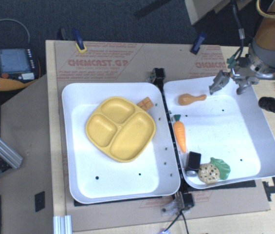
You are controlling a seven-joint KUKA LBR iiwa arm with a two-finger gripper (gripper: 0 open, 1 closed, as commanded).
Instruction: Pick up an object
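Note:
My gripper [230, 83] hangs over the back edge of the right bin [244, 140], its two fingers spread apart with nothing between them. A tan chicken drumstick [192, 99] lies just left of it in the bin's back left part. An orange carrot [179, 135] lies along the bin's left wall. At the front sit a black block [193, 160], a cookie [207, 173] and a green leafy piece [222, 167].
The left bin [79, 169] holds a yellow divided plate [121, 128] with a small brown waffle piece [145, 103] at its back edge. Blue clamps [79, 39] hold the cardboard base at the back. A handheld pendant [11, 65] lies at far left.

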